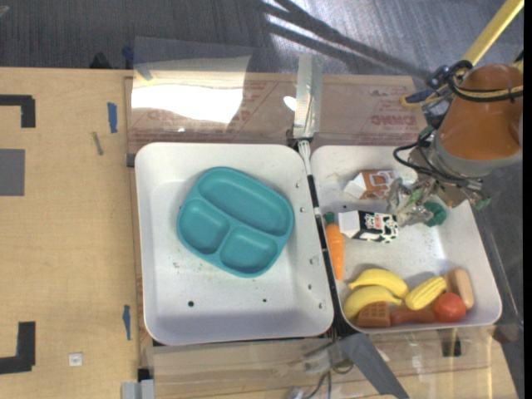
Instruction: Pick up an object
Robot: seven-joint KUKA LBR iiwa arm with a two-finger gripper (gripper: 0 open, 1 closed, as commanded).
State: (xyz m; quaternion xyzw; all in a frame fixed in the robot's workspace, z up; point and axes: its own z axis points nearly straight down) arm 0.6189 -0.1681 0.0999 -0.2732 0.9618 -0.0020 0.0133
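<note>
While the near rim of the right shallow white plastic bin runs close to the bottom of the camera view, a row of toy food is packed tight against it: two yellow plastic bananas, one brown waffle piece, one yellow corn cob, one red tomato and one tan sausage-shaped roll. These pieces touch or nearly touch, so little free floor lies between them. One orange plastic carrot lies lengthwise along this bin's left wall, just beside the divider. Beyond the row a patch of bare white floor opens toward the right wall.

Farther back sits one black-and-white printed carton, and behind it one white-and-orange packet near the far left corner. Over them hangs the two-finger metal gripper under the orange band of the grey arm; I cannot tell how the jaws stand, and nothing clearly sits between them. One small green piece shows just beside the gripper.

To the left, the left shallow white plastic bin holds one teal plastic plate with three compartments, lying tilted near its middle, with open floor around it. Past both bins, the pale wooden worktop spreads to the left edge.
</note>
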